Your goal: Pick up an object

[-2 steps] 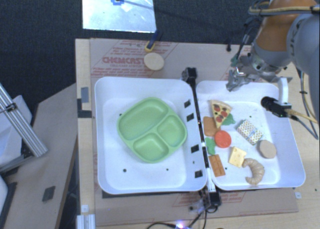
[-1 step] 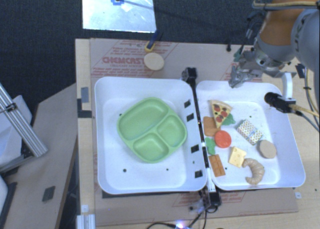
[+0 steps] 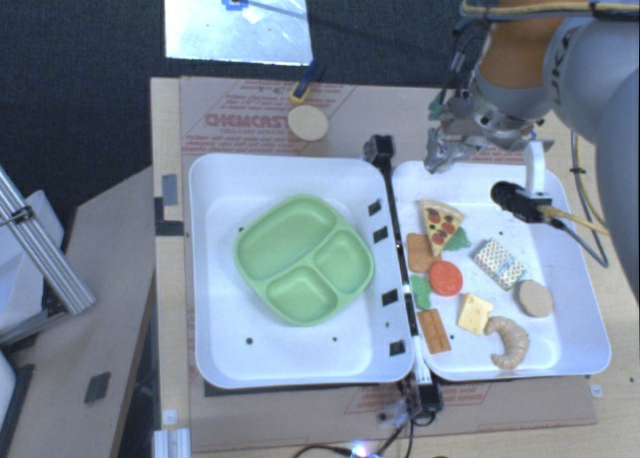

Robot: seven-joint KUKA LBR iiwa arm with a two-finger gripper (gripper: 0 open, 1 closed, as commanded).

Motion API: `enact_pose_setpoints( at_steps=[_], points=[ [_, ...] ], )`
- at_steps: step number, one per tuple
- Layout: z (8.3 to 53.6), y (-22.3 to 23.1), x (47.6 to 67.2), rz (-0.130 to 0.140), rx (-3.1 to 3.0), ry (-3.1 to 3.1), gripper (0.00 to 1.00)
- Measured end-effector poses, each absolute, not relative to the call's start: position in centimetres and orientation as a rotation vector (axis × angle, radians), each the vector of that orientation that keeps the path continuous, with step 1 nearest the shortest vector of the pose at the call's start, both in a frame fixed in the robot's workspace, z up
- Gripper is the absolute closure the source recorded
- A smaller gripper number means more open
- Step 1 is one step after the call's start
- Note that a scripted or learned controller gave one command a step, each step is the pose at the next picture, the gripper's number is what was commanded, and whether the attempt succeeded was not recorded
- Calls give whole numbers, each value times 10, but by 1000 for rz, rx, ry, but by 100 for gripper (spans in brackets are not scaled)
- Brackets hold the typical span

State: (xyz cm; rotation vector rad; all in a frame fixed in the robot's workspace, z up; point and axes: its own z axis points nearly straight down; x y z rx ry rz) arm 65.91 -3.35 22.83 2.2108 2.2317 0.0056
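Toy food: in the right bin (image 3: 590, 341) — pizza slice (image 3: 441, 224), tomato slice (image 3: 446, 278), cheese wedge (image 3: 474, 313), shrimp (image 3: 510, 342), foil-wrapped block (image 3: 498, 263), tan round cookie (image 3: 534, 298), orange cracker (image 3: 433, 330).
Pizza slice: at 12 o'clock of the group, nearest the gripper.
Gripper (image 3: 440, 158): over the right bin's far left corner, at 12 o'clock from the pizza; holds nothing visible, finger spread not discernible.
Left bin (image 3: 215, 346): holds a green divided tray (image 3: 303, 259).
Cardboard (image 3: 270, 111): red print reads "CHEMCAST".
Tan disc (image 3: 308, 122): on the cardboard, at 12 o'clock of the left bin.
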Motion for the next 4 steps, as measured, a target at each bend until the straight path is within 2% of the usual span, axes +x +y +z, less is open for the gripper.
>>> enact_pose_setpoints(
  at_steps=[1, 2, 3, 4],
  points=[
    [226, 21, 656, 5, 2211, 2232, 100],
    [215, 69, 637, 2, 2213, 2233, 100],
    [235, 93, 629, 5, 2212, 2230, 100],
    [230, 89, 635, 3, 2217, 2224, 100]
  ],
)
